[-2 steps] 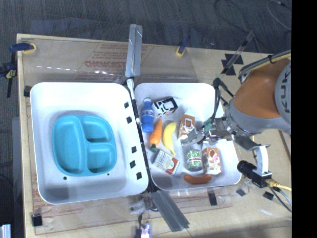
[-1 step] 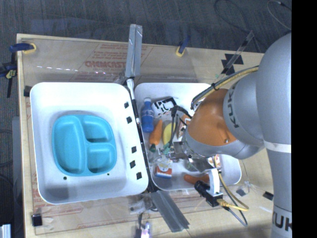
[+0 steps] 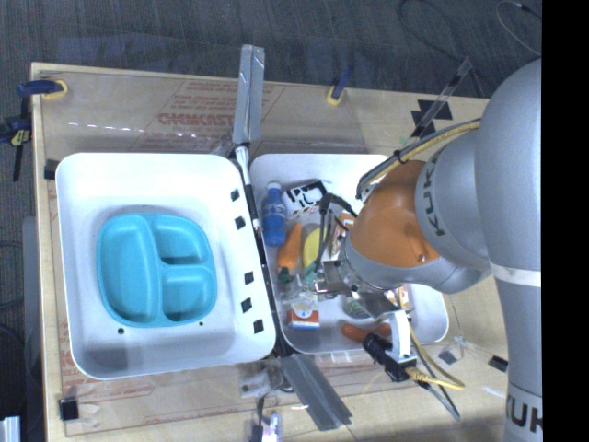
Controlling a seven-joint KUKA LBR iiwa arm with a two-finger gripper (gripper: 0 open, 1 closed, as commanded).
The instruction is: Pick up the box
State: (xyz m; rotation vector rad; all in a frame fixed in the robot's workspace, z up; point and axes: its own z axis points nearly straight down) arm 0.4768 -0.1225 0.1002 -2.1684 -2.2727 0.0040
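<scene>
Camera view: box position and occlusions

Left bin (image 3: 83, 191) on the table (image 3: 138, 90) holds a light-blue divided tray (image 3: 156, 267). Right bin (image 3: 276, 168) holds, from its left wall inward, a blue bottle (image 3: 273, 215), an orange item (image 3: 290, 247) and a yellow item (image 3: 312, 244). The box (image 3: 305, 317) is small, white on top with an orange-red lower face, lying near the front-left corner of the right bin. The gripper (image 3: 317, 284) sits just above and beside the box; whether its fingers are spread or closed cannot be determined. The arm (image 3: 460, 210) covers the right half of this bin. A black-and-white printed item (image 3: 306, 192) is partly hidden.
</scene>
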